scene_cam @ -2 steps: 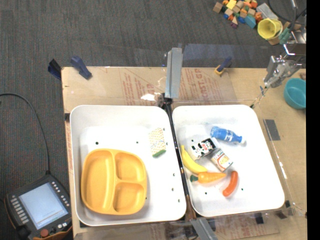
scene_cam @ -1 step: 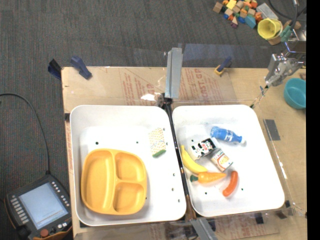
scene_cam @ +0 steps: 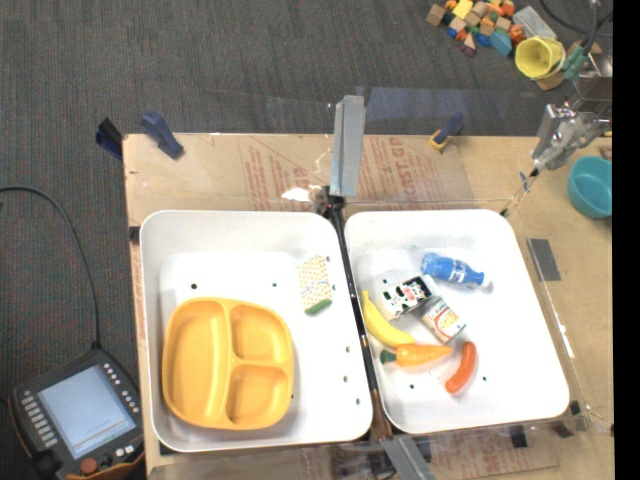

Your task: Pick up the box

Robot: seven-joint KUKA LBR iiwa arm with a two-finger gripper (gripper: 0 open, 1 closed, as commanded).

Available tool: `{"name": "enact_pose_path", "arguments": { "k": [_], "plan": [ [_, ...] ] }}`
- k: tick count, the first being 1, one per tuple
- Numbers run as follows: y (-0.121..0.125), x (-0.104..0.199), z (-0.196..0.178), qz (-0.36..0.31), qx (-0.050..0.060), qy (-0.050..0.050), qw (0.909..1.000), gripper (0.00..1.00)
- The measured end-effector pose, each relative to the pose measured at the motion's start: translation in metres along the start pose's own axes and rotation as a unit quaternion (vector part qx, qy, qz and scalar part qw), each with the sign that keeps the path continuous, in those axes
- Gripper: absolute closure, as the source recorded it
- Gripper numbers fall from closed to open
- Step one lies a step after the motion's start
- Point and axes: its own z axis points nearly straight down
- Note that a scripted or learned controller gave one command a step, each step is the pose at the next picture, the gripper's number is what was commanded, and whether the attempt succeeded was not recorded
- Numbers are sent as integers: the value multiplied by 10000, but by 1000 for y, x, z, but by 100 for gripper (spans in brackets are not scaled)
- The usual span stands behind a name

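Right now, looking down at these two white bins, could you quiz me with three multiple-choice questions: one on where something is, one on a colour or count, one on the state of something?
1. Where is the blue bottle?
A. in the left bin
B. in the right bin
C. on the floor

2. What colour is the divided plate?
A. yellow
B. green
C. red

3. How does the small box with the cow pattern stand?
A. lifted above the bins
B. sitting on the plate
C. lying in the bin, beside the banana

Answers:
1. B, the bottle lies near the back of the right bin.
2. A, the plate in the left bin is plainly yellow.
3. C, the box rests on the bin floor among the toy food, with nothing gripping it.
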Motion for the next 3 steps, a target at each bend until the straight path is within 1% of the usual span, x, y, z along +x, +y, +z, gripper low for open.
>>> {"name": "enact_pose_path", "arguments": {
  "k": [3],
  "plan": [
    [5, 2, -18, -59, 110, -6, 9999, 100]
  ]
}}
